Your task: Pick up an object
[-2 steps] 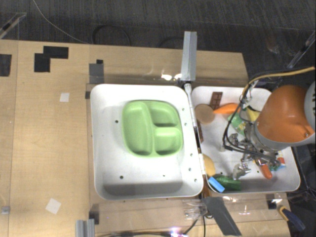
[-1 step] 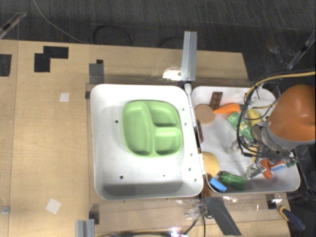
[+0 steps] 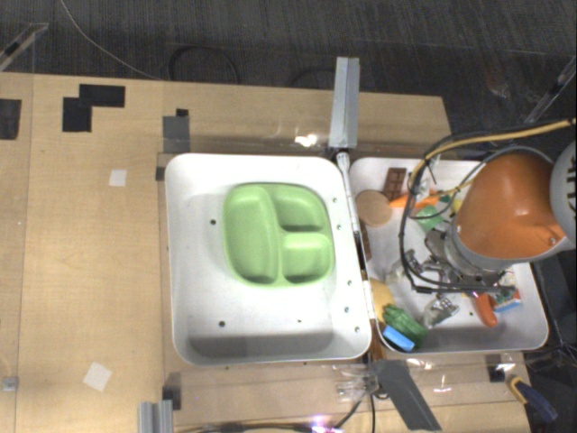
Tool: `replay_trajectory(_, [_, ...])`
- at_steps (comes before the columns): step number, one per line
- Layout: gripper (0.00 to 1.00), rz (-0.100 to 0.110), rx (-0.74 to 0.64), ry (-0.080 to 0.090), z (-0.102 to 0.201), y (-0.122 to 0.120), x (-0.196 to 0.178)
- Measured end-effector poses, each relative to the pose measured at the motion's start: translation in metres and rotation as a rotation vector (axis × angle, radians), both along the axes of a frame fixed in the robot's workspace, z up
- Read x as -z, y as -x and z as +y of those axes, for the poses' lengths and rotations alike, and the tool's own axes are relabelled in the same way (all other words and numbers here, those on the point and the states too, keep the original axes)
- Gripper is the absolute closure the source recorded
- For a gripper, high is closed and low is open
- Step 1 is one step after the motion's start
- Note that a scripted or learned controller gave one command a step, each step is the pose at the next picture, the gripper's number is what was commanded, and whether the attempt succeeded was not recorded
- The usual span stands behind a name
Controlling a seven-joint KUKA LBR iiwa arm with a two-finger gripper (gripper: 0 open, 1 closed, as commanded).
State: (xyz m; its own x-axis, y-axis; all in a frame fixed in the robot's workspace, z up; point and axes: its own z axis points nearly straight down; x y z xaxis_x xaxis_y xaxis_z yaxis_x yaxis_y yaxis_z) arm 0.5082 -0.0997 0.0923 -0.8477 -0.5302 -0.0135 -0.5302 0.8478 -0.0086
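Your end effector (image 3: 442, 307) is low in the right bin (image 3: 532, 332); you cannot tell its grip state. A green object (image 3: 403, 318) lies just left of it, and a brown disc (image 3: 373, 207) sits farther back.

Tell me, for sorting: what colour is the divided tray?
Light green, in the camera view.
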Motion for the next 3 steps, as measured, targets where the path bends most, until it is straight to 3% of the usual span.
replay_trajectory(1, [0.0, 0.0, -0.201, 0.005, 0.003, -0.034, 0.001])
replay_trajectory(2, [0.0, 0.002, -0.268, 0.005, -0.063, -0.111, -0.011])
replay_trajectory(3, [0.0, 0.001, -0.268, 0.003, -0.064, -0.135, 0.003])
